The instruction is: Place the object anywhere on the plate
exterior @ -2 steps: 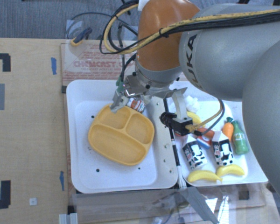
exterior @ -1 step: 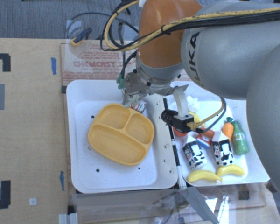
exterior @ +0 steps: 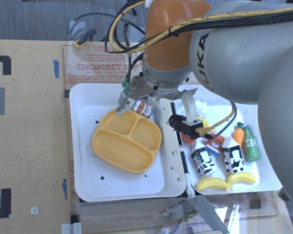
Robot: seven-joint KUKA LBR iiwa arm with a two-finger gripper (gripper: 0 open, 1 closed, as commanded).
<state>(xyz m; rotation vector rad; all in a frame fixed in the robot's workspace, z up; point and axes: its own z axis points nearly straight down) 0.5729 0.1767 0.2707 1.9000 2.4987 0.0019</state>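
Observation:
A yellow divided plate (exterior: 127,141) lies in the left bin (exterior: 83,130). A small red and white can (exterior: 143,109) sits tilted at the plate's far rim, directly under the gripper (exterior: 135,104). The gripper hangs low over that rim, and the arm's orange band and grey body hide much of it. I cannot tell whether the can is gripped or rests on the rim.
The right bin (exterior: 263,174) holds two bananas (exterior: 226,181), two cow-patterned cartons (exterior: 218,160), a carrot (exterior: 239,133), a green bottle (exterior: 251,146) and a red-orange item (exterior: 212,141). The arm covers the back of both bins. Bare bin floor lies left of and in front of the plate.

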